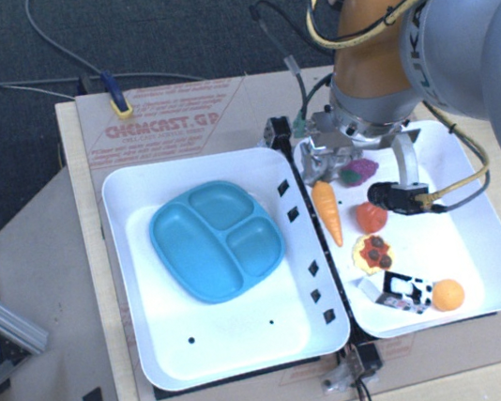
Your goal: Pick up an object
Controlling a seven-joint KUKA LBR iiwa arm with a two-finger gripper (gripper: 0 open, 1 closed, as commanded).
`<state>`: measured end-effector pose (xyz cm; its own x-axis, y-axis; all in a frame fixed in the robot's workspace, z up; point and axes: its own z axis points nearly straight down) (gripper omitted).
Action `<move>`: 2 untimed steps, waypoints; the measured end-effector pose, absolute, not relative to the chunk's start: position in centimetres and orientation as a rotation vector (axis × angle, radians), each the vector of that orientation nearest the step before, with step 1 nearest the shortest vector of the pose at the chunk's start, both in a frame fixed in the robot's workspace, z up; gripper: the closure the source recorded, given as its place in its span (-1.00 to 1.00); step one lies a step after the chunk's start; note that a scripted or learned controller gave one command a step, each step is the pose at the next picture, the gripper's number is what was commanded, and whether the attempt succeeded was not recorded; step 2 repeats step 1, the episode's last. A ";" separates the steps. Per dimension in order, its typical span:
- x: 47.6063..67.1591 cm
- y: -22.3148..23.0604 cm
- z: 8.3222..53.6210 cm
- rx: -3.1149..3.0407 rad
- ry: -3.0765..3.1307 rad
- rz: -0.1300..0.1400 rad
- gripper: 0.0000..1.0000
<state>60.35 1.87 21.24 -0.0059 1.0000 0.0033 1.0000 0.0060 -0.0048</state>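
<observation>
Bench with two white bins (132,262): arm reaches in from 3 o'clock, gripper (329,155) low over right bin's far-left corner, finger state can't tell, one carrot (328,211) just at its 6 o'clock, one purple item (360,170) at 3, one blue plate (216,239) in left bin.

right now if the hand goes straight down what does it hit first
Probably the purple toy right beneath the hand, near the carrot's top in the right bin. Depth is hard to judge.
</observation>
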 end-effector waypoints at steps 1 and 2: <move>59.4 6.5 21.4 -2.212 -2.224 0.001 1.00; 59.4 6.5 21.4 -2.212 -2.224 0.001 1.00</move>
